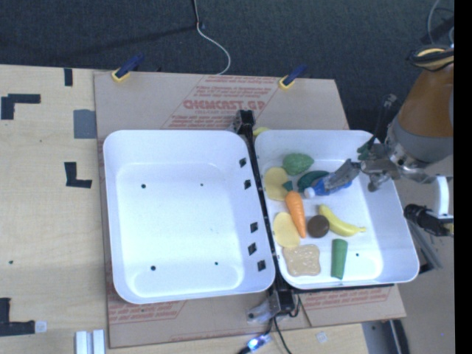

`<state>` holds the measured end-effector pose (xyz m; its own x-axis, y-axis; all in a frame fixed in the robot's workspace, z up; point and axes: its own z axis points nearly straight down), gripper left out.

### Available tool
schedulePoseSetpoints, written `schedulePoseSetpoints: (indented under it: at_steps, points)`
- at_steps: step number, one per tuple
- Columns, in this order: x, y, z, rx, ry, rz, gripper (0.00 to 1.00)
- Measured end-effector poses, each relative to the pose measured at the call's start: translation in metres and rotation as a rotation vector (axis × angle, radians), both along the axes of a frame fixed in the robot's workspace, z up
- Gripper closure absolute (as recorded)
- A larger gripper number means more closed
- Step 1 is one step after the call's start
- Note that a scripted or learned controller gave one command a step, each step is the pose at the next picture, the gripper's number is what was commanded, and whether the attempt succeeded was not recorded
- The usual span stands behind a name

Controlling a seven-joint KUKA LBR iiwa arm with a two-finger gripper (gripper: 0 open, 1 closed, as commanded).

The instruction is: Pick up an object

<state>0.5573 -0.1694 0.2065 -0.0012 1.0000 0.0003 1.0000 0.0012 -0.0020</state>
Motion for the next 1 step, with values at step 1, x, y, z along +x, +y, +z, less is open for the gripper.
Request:
schedulePoseSetpoints:
  at_steps: [1]
  points:
    - [0.0551,0.0054,-0.1297,-0.001,0.002,0.003,0.0]
